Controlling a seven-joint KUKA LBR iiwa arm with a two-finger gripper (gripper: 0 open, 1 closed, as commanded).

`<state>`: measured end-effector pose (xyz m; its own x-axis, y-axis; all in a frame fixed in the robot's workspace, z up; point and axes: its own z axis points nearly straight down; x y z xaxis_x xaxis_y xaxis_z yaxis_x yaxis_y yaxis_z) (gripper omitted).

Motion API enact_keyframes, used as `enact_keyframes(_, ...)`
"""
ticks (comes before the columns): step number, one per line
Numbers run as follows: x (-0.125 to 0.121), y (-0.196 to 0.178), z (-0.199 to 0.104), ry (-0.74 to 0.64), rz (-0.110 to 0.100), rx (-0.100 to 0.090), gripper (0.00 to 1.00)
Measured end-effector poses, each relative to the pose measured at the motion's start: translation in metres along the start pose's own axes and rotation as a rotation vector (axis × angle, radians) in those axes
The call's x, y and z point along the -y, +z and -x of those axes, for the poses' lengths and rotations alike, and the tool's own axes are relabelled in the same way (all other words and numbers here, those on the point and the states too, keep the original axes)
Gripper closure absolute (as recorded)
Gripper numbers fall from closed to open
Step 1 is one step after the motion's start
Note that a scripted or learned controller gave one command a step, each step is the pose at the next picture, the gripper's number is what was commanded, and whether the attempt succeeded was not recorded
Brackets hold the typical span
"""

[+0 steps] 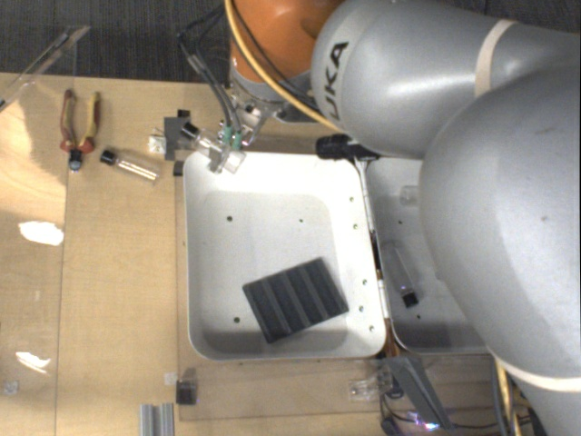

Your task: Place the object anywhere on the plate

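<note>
Ribbed dark block lies flat on the floor of the left white bin, toward the bin's near edge and a little right of its middle; this seems to be the object the task means, though no plate can be made out with any certainty. Its long axis runs on a slant, low at the left end and rising toward the right, with the ribs running along the shorter way. The gripper hangs over the far-left corner of the same bin, right at the rim, well apart from the block; whether it is open or closed cannot be told at this size, and nothing is visibly held in it. From the tool, the block lies toward the camera and somewhat to the right, so the coming move likely has to travel diagonally across the bin and turn the wrist to square up with the slanted block; the right-hand bin sits largely under the arm.
</note>
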<state>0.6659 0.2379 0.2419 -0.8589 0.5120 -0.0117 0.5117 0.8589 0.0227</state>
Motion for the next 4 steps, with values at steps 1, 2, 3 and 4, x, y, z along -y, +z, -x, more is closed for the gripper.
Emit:
enact_keyframes(1, -0.002, -0.012, 0.000, 0.000, 0.007, 0.003, 1.00)
enact_keyframes(2, -0.004, -0.025, 0.001, -0.001, 0.014, 0.006, 1.00)
enact_keyframes(3, 0.008, 0.011, -0.008, 0.539, -0.022, -0.004, 1.00)
enact_keyframes(4, 0.012, 0.098, 0.008, 0.151, -0.022, -0.009, 1.00)
